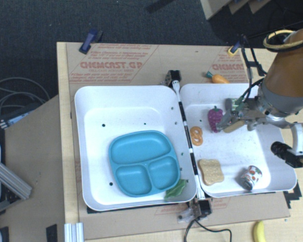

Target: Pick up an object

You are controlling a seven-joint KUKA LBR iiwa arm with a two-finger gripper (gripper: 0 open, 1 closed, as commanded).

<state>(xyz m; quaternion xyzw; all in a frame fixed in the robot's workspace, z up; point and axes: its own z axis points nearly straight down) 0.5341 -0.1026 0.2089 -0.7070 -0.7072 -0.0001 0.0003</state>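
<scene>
Claw (227, 123): I cannot tell its state.
Grapes (215, 117): touching its left.
Pretzel (196, 135): lower left.
Toast (211, 171): below.

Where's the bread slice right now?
In the right bin, near its front-left corner: the bread slice lies below the pretzel, left of the small can.

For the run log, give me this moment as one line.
claw: in right bin, beside purple grapes | grasp: none seen | also there: pretzel, toast, can | left bin: blue tray

Robotics lab, bench (70, 135) with white bins (91, 105), loose cables (10, 100), dark carpet (30, 24)
</scene>
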